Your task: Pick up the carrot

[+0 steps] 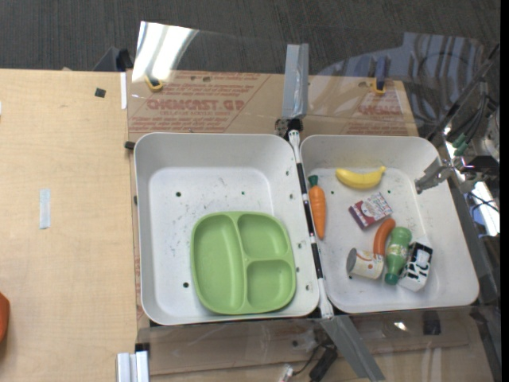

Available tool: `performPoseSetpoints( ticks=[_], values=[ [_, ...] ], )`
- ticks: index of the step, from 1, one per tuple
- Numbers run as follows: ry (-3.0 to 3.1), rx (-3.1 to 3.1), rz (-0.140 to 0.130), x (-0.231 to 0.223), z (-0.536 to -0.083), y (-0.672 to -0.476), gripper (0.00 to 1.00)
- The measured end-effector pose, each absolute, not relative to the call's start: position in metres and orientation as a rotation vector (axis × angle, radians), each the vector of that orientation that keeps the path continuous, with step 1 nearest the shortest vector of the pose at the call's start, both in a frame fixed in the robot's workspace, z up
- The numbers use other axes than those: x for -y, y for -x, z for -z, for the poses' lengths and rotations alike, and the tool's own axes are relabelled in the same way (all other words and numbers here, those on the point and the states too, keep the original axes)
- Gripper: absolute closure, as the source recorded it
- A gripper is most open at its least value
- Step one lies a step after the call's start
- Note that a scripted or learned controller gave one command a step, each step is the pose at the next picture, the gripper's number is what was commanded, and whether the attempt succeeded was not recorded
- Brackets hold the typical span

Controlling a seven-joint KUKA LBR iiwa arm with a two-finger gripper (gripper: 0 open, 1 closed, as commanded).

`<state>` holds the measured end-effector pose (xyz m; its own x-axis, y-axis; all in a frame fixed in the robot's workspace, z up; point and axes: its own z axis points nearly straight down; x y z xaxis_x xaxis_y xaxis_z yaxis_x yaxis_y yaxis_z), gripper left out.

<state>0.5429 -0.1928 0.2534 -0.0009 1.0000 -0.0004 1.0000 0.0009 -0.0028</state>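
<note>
Where the two white bins meet, the carrot [317,208] is seen lying lengthwise against the left wall of the right bin [445,293], its green top toward the far edge. A banana [360,177] is found near that bin's far edge, just right of the carrot's top. A small red carton [371,211] is set at the bin's middle, and near the front edge a cup [365,264], a green bottle [396,254], an orange sausage-shaped piece [383,235] and a black-and-white pack [416,266] are crowded together, touching. In the left bin [159,181] a green divided plate [244,262] is laid toward the front right corner. The gripper [433,177] is seen at the right bin's far right corner, well apart from the carrot; whether its jaws are spread or pressed together cannot be told.
</note>
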Motion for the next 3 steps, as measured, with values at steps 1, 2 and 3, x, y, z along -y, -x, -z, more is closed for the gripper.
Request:
performPoseSetpoints(
  ticks=[1, 2, 3],
  values=[
    [2.256, 2.185, 0.0, 0.203, -0.123, -0.478, 0.0],
    [2.255, 2.187, -0.001, 0.157, -0.091, -0.542, 0.0],
    [2.258, 2.184, -0.002, 0.158, -0.1, -0.542, 1.0]
  ],
)
